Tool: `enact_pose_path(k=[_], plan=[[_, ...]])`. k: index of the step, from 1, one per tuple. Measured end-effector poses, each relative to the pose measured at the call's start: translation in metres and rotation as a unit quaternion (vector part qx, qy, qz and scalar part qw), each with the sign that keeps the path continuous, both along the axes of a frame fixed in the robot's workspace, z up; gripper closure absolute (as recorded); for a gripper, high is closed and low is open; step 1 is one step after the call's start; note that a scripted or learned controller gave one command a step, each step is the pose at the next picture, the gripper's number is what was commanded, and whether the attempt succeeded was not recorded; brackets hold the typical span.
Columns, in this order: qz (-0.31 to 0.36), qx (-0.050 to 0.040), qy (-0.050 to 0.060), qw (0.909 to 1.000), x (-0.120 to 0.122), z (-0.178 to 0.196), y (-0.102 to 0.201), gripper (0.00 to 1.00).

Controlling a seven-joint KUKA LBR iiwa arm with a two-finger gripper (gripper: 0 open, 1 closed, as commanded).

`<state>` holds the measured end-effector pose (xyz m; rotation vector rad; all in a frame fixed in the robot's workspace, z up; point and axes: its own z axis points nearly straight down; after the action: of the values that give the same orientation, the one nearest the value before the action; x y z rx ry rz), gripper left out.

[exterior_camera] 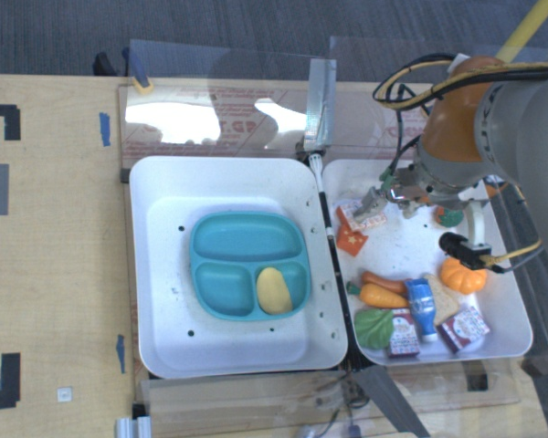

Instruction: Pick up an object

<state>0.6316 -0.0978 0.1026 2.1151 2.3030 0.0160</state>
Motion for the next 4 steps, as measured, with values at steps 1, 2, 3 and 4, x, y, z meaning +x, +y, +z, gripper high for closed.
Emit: enact_pose_path(k=[1,2,3,4], plan=[[0.023,0.001,0.0,0.9997,0.025,-0.007,-0.009,0.0],[0.026,-0.0011,-0.003,0.9996,0.008,-0.006,0.001,0.0],[0.117,-0.0012,0.004,0.9931,0.038,0.088,0.018,0.0],[0.05,0.0013,0.009,0.9987,0.032,0.083,0.061,0.0]])
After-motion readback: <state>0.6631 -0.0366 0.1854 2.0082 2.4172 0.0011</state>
